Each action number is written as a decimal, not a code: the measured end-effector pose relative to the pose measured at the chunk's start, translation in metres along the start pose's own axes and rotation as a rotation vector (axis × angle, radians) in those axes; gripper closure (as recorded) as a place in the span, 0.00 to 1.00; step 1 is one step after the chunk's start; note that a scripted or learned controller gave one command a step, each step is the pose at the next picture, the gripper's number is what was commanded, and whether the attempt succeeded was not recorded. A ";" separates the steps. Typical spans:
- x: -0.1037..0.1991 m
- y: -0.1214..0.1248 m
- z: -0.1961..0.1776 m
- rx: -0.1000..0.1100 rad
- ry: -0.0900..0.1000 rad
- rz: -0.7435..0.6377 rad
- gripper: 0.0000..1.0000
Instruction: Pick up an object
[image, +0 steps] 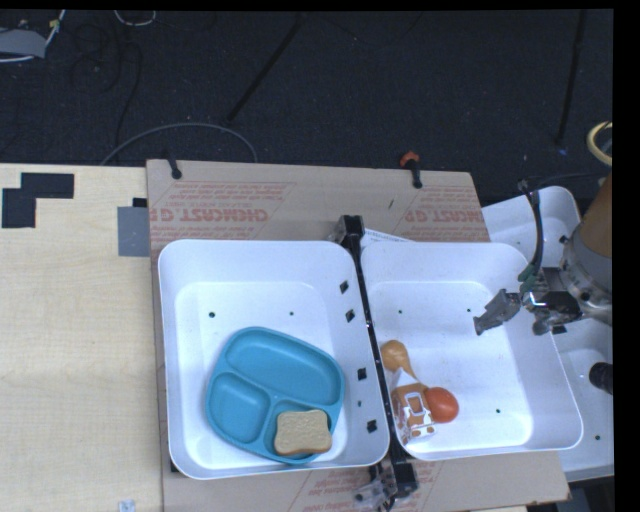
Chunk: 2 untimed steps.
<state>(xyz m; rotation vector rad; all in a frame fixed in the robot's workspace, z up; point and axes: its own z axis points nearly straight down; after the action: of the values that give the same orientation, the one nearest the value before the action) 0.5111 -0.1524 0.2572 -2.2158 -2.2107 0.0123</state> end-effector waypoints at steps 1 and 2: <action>0.000 0.002 -0.006 -0.010 -0.002 -0.002 0.00; 0.003 0.007 0.039 -0.006 0.000 -0.003 0.00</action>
<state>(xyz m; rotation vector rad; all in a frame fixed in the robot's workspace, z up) 0.5178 -0.1489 0.2177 -2.2160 -2.2169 0.0061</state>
